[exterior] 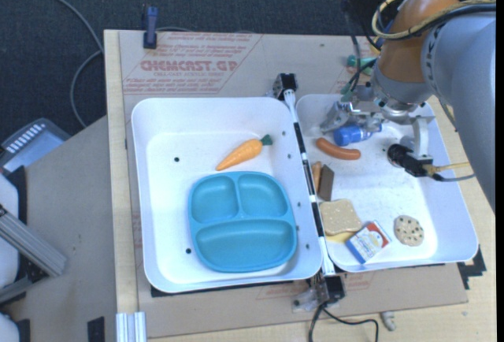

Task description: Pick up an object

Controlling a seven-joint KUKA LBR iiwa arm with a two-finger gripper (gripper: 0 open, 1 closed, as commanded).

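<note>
two white bins side by side on a cardboard-topped counter, arm over the far end of the right one.

the tool [354,128] sits low at 12 o'clock in the right bin [453,210], a small blue object [347,135] right at its tip; whether it is gripped, or how wide the tool stands, i cannot tell. just beside it at 6 o'clock lies a smooth orange-red sausage [338,149]. toward the near end: a brown bar [322,180] against the dividing wall, a rough square slice of bread [339,216], a small printed carton [367,241], a round speckled cookie [409,230]. the left bin [153,175] bears a tapered orange carrot [241,153] and a glossy blue three-part plate [197,222], close together.
</note>
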